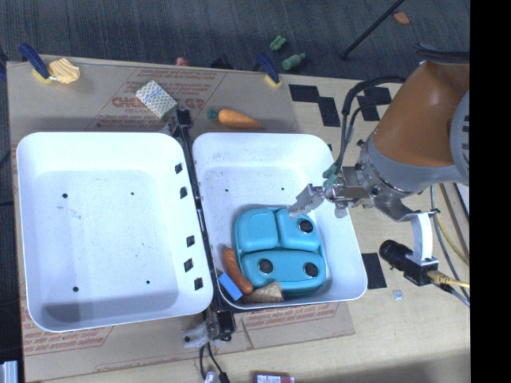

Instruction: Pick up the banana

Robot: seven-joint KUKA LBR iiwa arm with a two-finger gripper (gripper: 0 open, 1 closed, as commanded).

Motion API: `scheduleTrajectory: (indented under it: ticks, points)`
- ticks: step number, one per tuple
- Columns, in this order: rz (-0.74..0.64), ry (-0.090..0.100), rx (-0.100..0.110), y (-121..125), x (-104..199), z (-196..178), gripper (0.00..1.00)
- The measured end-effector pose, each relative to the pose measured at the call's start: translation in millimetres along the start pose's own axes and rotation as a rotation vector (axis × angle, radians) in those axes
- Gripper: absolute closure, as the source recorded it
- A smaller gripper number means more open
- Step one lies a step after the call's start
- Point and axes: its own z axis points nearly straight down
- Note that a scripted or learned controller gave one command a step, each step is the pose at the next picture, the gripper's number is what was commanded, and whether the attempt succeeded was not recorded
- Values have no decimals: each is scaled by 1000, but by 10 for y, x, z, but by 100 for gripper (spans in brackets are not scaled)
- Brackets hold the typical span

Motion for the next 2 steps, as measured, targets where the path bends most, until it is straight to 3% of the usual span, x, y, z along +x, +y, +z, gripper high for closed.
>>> scheduleTrajectory:
  ticks: [1, 2]
  points:
    - [223, -2, -1, 150, 495, -182, 0]
    - [393, 0, -2, -26, 1226, -719, 0]
